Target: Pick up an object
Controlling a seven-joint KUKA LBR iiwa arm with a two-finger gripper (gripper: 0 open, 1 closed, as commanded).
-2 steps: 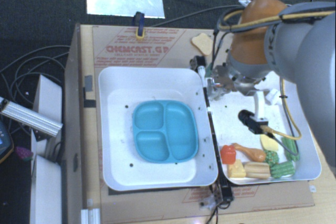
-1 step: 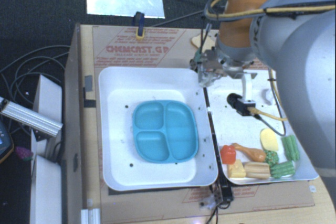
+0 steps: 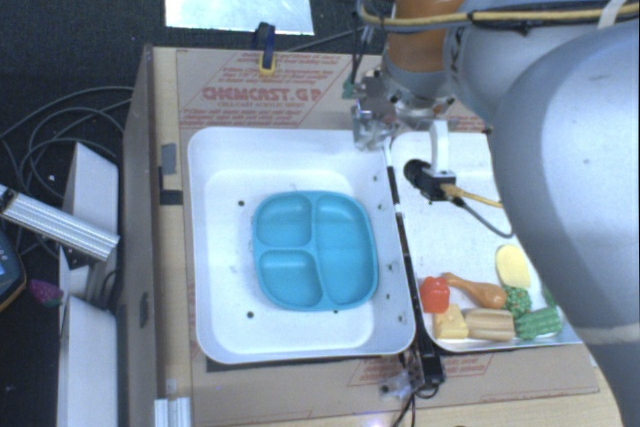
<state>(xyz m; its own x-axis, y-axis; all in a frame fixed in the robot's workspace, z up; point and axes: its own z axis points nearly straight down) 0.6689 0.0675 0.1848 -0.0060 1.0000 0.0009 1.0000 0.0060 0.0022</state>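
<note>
Grey arm (image 3: 560, 115) with orange band, entering from the right and covering much of the right bin (image 3: 460, 235). Left bin (image 3: 225, 315) holding a blue divided plate (image 3: 313, 249), lying flat at its centre. Gripper (image 3: 372, 130) poised above the far end of the rim shared by both bins; open or closed state cannot be told. Toy food clustered in the right bin's near corner: yellow lemon-like piece (image 3: 512, 266), green piece (image 3: 538, 321), orange carrot-like piece (image 3: 478, 290), tan bread-like piece (image 3: 488, 323), red piece (image 3: 434, 295), yellow piece (image 3: 451, 323).
</note>
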